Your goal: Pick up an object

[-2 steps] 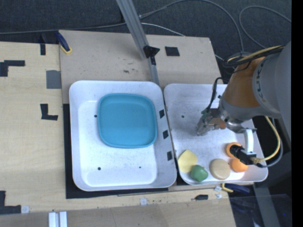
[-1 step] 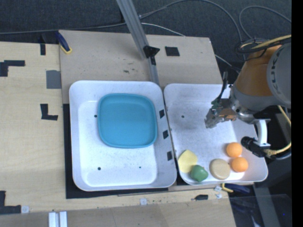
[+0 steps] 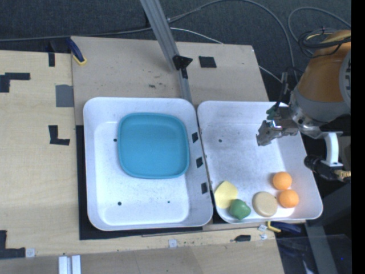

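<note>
We take the right bin (image 3: 239, 153) as our landmark; the left bin (image 3: 97, 170) beside it bears a blue plate (image 3: 153, 144). The arm (image 3: 325, 84) reaches over the right bin's far right rim, and the gripper (image 3: 268, 133) hangs above bare floor in that bin's upper half, nothing between its fingers; whether they stand apart or together we cannot tell. The pickable things crowd the right bin's near edge: a yellow piece (image 3: 225, 193), a beige disc (image 3: 264, 203), a green piece (image 3: 239, 209) and two orange balls (image 3: 282, 180) (image 3: 288, 198). We judge the risk to be closing on nothing, or a finger nudging a neighbour in that tight cluster against the wall.
</note>
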`<state>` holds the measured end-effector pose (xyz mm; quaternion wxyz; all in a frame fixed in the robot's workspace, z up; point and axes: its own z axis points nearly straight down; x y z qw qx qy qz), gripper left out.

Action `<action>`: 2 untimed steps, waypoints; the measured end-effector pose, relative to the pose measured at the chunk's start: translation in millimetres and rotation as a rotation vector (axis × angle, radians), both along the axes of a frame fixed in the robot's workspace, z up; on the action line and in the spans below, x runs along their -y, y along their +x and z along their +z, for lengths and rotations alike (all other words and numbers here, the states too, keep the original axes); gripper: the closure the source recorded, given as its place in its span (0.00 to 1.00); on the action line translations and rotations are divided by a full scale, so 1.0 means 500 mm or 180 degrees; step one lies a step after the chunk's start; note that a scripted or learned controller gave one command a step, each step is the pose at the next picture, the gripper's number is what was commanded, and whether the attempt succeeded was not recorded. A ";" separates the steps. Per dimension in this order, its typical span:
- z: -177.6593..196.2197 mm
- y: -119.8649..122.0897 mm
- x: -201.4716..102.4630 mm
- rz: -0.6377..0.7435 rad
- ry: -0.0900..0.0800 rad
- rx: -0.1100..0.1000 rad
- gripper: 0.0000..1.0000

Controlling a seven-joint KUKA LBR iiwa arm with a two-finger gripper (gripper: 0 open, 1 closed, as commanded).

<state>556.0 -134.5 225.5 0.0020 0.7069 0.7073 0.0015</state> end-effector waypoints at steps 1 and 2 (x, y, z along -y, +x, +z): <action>0.004 0.000 0.000 0.0000 0.0003 -0.0017 1.00; 0.023 -0.012 -0.108 0.0014 0.0006 -0.0014 1.00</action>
